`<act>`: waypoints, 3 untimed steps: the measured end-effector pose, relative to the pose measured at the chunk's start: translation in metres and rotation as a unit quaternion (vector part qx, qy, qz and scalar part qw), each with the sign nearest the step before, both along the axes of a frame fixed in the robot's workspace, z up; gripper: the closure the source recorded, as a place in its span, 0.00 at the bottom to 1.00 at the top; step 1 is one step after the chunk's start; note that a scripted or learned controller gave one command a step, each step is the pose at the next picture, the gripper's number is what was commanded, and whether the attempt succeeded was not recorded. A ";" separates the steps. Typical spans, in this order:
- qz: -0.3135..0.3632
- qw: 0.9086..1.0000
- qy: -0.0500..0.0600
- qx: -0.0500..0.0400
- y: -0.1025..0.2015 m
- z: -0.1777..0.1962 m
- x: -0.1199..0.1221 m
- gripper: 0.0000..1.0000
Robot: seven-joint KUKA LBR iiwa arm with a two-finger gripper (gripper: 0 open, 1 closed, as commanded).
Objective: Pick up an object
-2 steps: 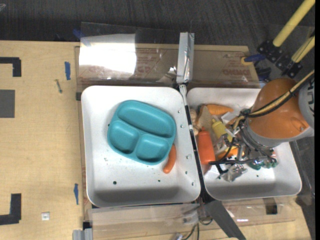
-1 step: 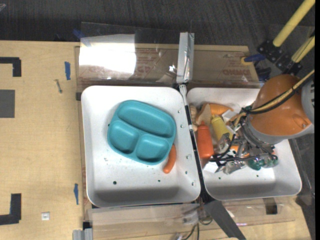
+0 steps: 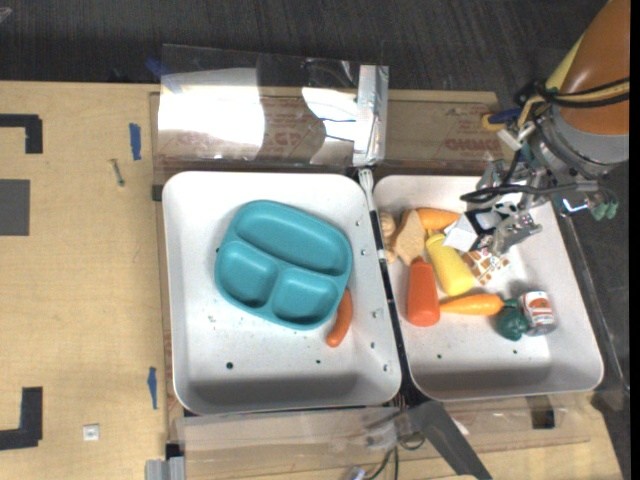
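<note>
A light wooden surface is seen under two shallow white bins, set against a dark carpeted floor at the top. In the left white bin a teal three-compartment plastic tray lies, with a small orange carrot-shaped toy touching its lower right edge. In the right white bin a cluster is noted: a yellow bottle, a red-orange cylinder, a beige bread-like piece, an orange carrot and a small red-and-white can. The grey two-finger gripper is positioned over the cluster's upper right; whether its fingers are open or closed cannot be told.
</note>
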State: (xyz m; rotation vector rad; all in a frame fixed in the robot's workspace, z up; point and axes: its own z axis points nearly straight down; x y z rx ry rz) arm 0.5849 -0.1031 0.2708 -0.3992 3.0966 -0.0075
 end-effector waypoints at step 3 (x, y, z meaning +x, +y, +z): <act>-0.231 0.973 0.012 0.004 -0.031 -0.120 0.031 0.00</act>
